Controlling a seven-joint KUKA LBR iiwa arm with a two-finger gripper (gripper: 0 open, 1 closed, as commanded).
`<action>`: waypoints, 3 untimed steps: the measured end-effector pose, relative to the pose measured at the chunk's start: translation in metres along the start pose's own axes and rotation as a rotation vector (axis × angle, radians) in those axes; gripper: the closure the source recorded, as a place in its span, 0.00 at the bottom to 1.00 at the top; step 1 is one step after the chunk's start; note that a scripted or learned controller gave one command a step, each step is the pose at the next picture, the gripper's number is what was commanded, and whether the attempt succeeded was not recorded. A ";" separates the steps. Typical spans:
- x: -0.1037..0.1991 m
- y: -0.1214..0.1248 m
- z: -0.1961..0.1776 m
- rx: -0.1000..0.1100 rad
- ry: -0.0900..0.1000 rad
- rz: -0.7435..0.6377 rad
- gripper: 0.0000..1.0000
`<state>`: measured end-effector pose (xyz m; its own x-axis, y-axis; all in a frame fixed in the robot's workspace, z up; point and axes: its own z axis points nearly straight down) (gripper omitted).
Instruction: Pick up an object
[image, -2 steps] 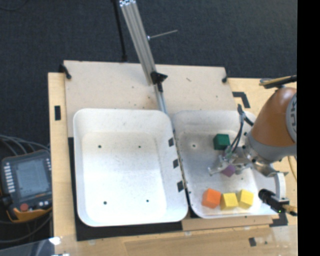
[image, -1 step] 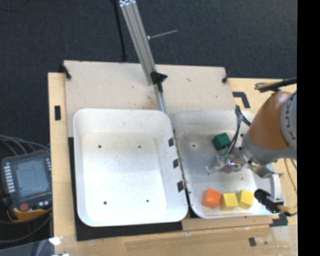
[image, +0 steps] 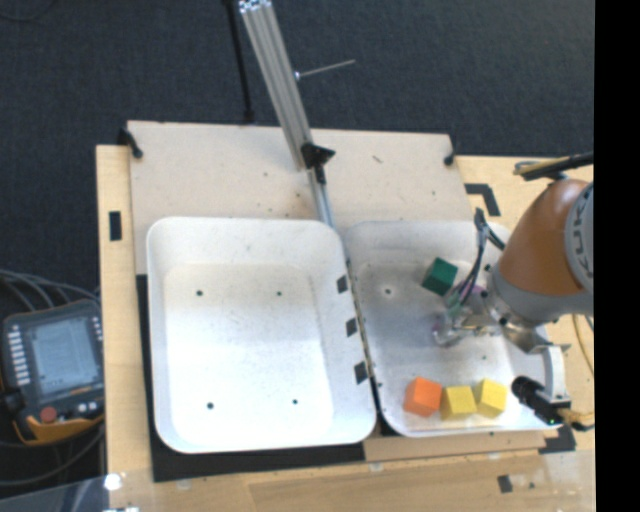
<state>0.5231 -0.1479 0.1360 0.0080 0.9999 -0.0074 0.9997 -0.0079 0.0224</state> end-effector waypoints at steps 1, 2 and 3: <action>0.009 0.002 -0.055 0.015 0.006 -0.012 1.00; 0.007 0.005 -0.104 0.014 0.005 -0.012 1.00; 0.006 0.007 -0.140 0.017 0.006 -0.012 1.00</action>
